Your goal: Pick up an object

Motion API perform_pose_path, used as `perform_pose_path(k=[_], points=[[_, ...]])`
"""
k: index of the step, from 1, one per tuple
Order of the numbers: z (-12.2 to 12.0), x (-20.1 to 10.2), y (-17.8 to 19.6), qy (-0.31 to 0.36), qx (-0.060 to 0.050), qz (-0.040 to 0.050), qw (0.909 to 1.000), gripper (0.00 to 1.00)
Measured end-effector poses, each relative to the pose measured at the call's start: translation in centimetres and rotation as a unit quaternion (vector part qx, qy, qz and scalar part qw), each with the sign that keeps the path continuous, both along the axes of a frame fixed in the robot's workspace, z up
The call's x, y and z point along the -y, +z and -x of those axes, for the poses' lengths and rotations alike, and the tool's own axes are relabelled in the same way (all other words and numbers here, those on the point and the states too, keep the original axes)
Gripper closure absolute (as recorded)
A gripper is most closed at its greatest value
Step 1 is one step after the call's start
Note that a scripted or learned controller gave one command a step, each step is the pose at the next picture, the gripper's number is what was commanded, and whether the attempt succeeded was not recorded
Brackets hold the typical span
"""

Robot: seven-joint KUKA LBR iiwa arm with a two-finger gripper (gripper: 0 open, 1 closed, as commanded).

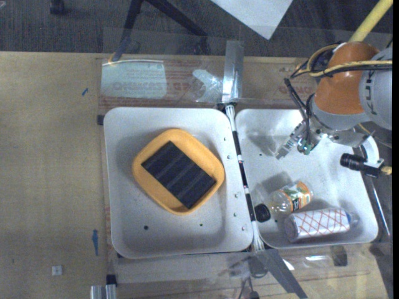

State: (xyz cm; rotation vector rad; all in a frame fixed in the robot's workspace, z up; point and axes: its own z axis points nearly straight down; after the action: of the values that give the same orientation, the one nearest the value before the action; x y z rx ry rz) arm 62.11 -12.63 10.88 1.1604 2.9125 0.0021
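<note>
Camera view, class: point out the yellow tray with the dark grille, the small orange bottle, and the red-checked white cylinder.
Yellow tray (153,195): camera view, on its yellow rim.
Small orange bottle (293,198): camera view, mid-body.
Red-checked cylinder (318,222): camera view, middle of its patterned side.

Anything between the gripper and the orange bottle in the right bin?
No. In the camera view only bare white bin floor lies between the gripper and the bottle; the checked can sits beyond the bottle.
</note>
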Motion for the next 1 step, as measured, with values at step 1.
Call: perform_pose_path(k=[1], points=[[0.01, -0.01, -0.01, 0.0, 0.0, 0.0001, 1.0, 0.0]])
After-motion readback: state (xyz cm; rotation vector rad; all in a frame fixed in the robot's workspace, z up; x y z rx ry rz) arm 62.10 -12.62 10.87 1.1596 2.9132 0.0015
